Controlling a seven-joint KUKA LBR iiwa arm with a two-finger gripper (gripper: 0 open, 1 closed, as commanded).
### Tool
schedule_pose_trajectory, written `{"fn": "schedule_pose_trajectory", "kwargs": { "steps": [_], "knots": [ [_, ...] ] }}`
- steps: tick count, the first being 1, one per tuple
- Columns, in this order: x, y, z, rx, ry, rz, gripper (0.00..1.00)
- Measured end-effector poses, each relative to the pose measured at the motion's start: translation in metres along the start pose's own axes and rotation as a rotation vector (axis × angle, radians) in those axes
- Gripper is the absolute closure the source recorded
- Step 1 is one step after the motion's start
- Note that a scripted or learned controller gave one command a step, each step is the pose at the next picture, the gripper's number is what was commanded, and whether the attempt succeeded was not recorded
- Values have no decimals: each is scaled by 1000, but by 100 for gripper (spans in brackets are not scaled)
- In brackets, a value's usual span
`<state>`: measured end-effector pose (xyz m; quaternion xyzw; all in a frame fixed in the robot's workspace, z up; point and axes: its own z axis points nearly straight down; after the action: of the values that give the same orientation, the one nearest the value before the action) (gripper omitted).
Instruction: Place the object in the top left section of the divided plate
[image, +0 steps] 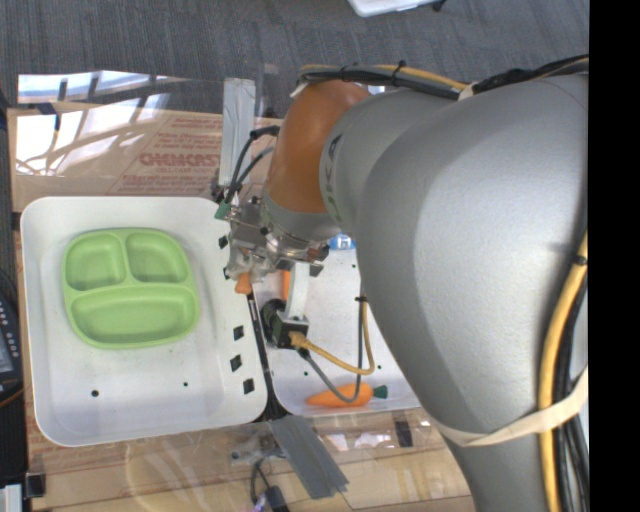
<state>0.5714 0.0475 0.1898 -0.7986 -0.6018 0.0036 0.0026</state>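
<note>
Grey arm (470, 230) bulk covers the frame from about one o'clock round to five o'clock, its orange band (305, 140) lying toward twelve o'clock just above the wrist. Below the band, the tool (262, 262) sits close to the centre of the frame, over the seam where the two white bins meet; whether its fingers are apart or closed cannot be told, as the wrist and cabling hide them. A small orange bit (243, 285) shows right at the tool's lower edge, but it is too small to say what it is or whether it is gripped.

The left bin (60, 400) spreads across the nine o'clock side. In its upper part lies the green divided plate (130, 290), with two small sections toward twelve o'clock and one long section toward six o'clock; all three show bare green.

The right bin (300, 375) is mostly hidden under the arm. A carrot (338, 397) lies near its six o'clock rim, flat, pointing toward nine o'clock with its green end toward three o'clock, well apart from the plate. A yellow cable (345, 362) loops just above it.

Brown table (130, 150) with printed lettering shows beyond the bins at eleven o'clock.
</note>
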Motion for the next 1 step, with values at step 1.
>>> {"fn": "schedule_pose_trajectory", "kwargs": {
  "steps": [1],
  "knots": [
    [1,-1,-9,5,-2,-10,100]
  ]
}}
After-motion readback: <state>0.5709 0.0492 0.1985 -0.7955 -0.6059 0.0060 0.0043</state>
